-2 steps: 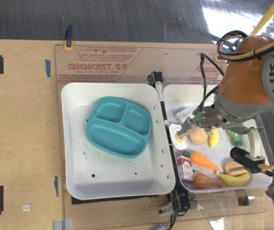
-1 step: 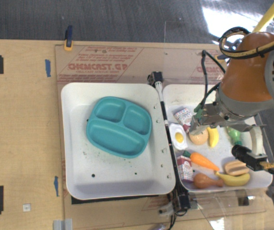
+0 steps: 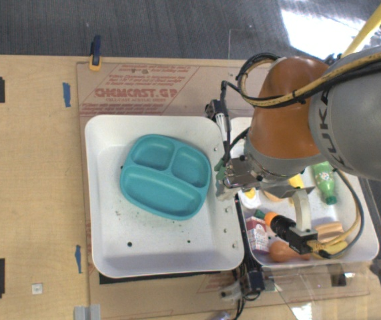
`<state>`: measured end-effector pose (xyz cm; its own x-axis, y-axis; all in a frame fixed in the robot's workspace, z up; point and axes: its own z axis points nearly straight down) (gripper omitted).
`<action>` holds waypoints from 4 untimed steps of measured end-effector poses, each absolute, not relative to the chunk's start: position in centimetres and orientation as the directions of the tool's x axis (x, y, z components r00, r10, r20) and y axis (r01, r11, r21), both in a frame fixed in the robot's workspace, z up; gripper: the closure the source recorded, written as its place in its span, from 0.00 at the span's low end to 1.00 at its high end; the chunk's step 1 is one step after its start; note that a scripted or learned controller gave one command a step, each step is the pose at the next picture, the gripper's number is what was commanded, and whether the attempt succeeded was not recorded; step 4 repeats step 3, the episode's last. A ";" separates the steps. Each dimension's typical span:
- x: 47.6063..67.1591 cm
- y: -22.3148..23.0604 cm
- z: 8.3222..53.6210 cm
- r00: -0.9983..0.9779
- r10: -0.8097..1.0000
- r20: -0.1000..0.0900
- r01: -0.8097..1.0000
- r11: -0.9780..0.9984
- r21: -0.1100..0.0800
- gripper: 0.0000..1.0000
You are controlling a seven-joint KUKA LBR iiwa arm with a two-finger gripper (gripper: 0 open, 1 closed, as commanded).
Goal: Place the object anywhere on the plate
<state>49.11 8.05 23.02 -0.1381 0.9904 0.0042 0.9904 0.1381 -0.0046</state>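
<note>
A teal divided plate [image 3: 165, 176] lies in the left white bin [image 3: 103, 205], a little above and right of its middle, with nothing on it. My gripper [image 3: 265, 197] reaches down into the right bin [image 3: 369, 240], close to its left wall. The orange wrist and grey arm hide its tips. Around it lie several small items: a green bottle [image 3: 324, 181], a red-labelled bottle [image 3: 258, 236], a brown rounded item [image 3: 280, 251], a tan piece [image 3: 329, 232] and a bit of yellow [image 3: 297, 179]. I cannot see any item between the fingers.
The two bins meet along a shared wall [image 3: 238, 219] just left of the gripper. A cardboard sheet [image 3: 137, 89] lies behind the left bin on the wooden bench. The arm covers most of the right bin.
</note>
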 end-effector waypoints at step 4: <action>52.8 14.2 22.6 0.086 0.996 -0.002 0.996 -0.086 0.002 0.00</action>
